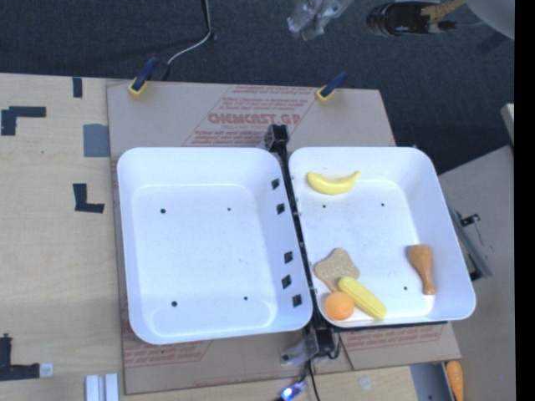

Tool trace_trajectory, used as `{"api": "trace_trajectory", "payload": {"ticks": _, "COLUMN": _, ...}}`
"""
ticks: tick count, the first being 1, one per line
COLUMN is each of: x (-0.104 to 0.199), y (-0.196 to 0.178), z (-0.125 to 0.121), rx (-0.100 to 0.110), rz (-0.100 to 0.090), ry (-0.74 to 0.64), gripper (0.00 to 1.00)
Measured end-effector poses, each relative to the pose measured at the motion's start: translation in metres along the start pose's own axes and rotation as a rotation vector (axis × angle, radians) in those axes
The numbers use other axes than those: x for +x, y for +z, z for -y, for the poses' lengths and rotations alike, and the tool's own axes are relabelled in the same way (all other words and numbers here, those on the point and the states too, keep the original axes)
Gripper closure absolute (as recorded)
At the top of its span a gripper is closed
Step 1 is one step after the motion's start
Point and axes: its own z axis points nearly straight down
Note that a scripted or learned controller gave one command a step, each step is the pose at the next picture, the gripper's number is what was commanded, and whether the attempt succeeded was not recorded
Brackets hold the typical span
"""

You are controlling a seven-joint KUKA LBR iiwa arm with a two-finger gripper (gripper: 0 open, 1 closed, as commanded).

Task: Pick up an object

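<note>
- The jaws are hanging high at the top of the view, above the dark floor and well clear of both bins; they are blurred, so I cannot tell whether they are apart or together, and nothing is showing between them.
- The arm is reaching in from the upper right, with a bit of orange showing beside its dark wrist.
- The right bin is holding all the toy food, and it is sitting edge to edge with the left bin on a sheet of brown cardboard laid on the counter.
- A yellow banana is lying near the far wall of the right bin, close to the seam between the bins.
- A tan slice of bread is lying in the near left part of that bin, with a yellow corn cob just beside it, slanting toward the near wall.
- An orange ball-shaped fruit is sitting in the near left corner, touching the corn cob.
- A brown drumstick is lying apart from the others, close to the right wall.
- Two clamps with yellow and blue tips are gripping the far edge of the cardboard.
</note>
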Motion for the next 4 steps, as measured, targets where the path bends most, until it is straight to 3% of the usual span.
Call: {"api": "trace_trajectory", "payload": {"ticks": 4, "x": 0.003, "y": -0.034, "z": -0.002, "rx": 0.009, "rz": 0.007, "ry": -0.004, "gripper": 1.00}}
